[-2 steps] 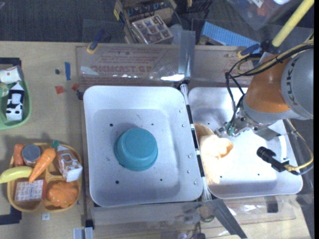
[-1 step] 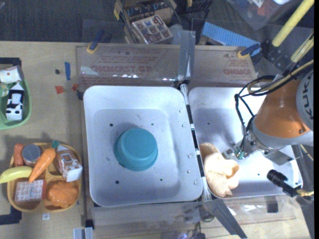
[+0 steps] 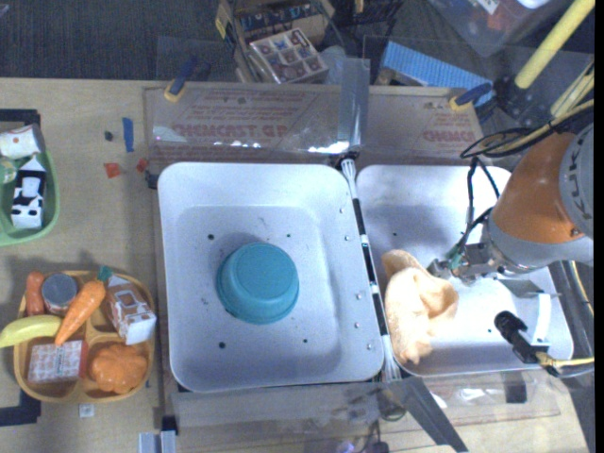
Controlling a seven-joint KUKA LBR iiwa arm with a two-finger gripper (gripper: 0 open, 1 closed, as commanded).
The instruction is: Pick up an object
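Observation:
A teal bowl lies upside down in the middle of the left bin. A pale yellow-cream soft cloth-like thing is bunched against the left wall of the right bin. My gripper is low in the right bin, at the upper right edge of the cream thing and touching or nearly touching it. The wrist hides the fingertips.
Left of the bins, a yellow tray holds toy food, among them a carrot and a banana. A green dish sits at the far left edge. Clear panels stand behind the bins.

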